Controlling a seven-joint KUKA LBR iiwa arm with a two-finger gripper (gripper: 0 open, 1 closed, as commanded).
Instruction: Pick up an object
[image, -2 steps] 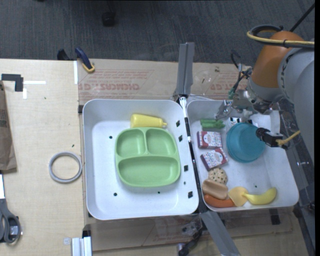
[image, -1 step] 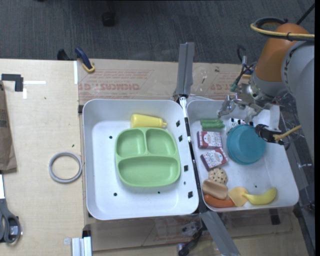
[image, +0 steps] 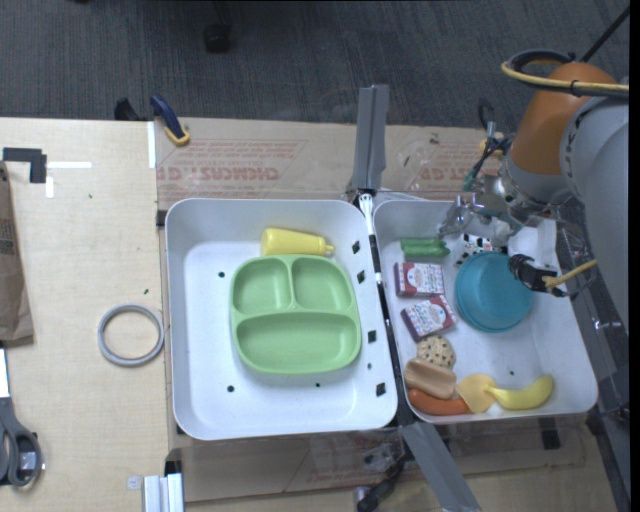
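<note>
With its finger state impossible to tell, the metal two-finger gripper (image: 468, 215) hovers by the round blue plastic bowl (image: 493, 291) and slim green bar (image: 424, 246), risking a glancing miss between them.

arm (image: 600, 150) grey | orange band | yellow cable (looped up top) | metal tool (image: 478, 222)

We look down from one camera fixed high over the bench (image: 80, 260), tilted a bit. Both white bins (image: 190, 330) fit in the middle of the frame. The arm (image: 585, 130) comes in at the upper right. The floor at the top looks dark and perhaps blurry.
</note>
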